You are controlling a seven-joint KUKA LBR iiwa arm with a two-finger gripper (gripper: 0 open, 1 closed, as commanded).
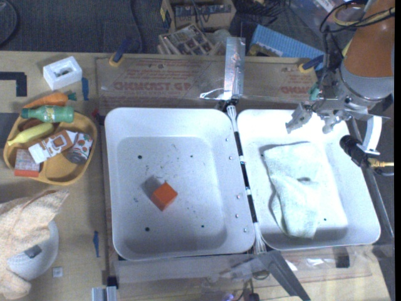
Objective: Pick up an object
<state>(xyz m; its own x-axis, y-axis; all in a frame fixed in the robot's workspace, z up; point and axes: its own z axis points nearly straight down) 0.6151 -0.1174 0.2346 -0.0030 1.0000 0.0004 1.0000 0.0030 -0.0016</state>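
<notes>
An orange block (165, 195) lies in the left bin (125, 127), slightly left of its middle, with a small grey piece (151, 185) touching its upper left side. A crumpled white towel (296, 187) lies in the right bin (363, 227). My gripper (312, 123) hangs over the far edge of the right bin, above and beyond the towel. It is open, its two fingers spread wide, and nothing is between them. The orange-banded wrist (369, 55) rises to the upper right.
A wooden bowl (62, 174) with a green bottle, a banana and small packets sits left of the bins. A white box (62, 73) stands behind it. A tan cloth (28, 215) lies at lower left. A clear panel (188, 80) runs along the back.
</notes>
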